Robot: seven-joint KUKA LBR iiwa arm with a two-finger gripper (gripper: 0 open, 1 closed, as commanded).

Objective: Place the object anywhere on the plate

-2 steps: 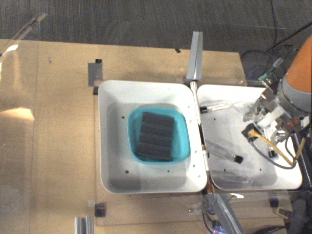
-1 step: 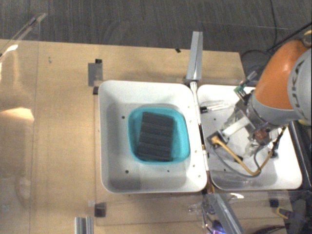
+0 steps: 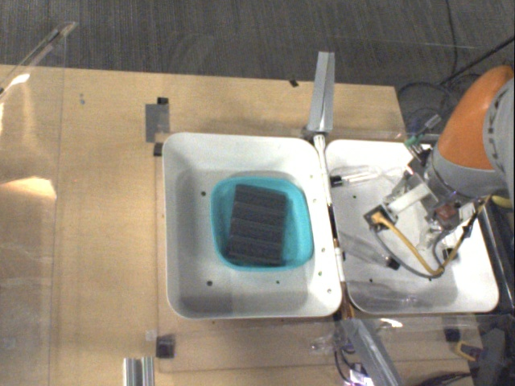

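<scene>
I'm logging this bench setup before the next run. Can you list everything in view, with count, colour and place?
Bins: 2, white, side by side on the bench; left bin, right bin.
Plate: 1, turquoise, middle of the left bin.
Ridged block: 1, dark grey, lying on the plate.
Bench: 1, light wood, under both bins.
Metal bar: 1, grey, behind the seam between the bins.
Arm: 1, grey with orange band, over the right bin.
Gripper: 1, above the right bin's floor.
</scene>
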